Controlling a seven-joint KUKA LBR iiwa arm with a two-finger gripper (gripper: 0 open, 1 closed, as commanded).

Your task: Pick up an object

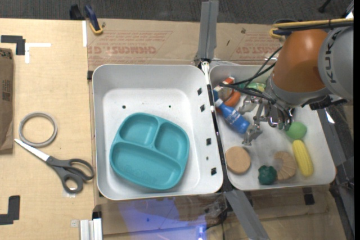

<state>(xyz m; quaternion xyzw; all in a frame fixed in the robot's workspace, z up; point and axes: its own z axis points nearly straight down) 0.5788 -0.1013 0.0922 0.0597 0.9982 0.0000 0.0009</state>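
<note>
The arm (315, 64) enters from the right of the frame and hangs over the upper part of the right bin (323, 177). Its gripper (260, 127) points down and to the left, just above the bin floor. I cannot tell how the gripper is set, since cables and metal parts clutter that spot; nothing can be seen clamped in it.

Just left of the gripper lies a blue bottle (232, 115), tilted, with an orange piece (232, 99) and a red-and-white item (225, 84) above it near the bin's upper left corner. A green ball (296, 131) sits right of the gripper. Lower in the bin are a tan disc (238, 159), a dark green lump (268, 174), a brown piece (286, 164) and a yellow corn cob (302, 157).

The left bin (107, 98) holds a teal divided plate (149, 150). At the frame's left, scissors (56, 166) and a tape ring (37, 128) lie on the bench (45, 81).
</note>
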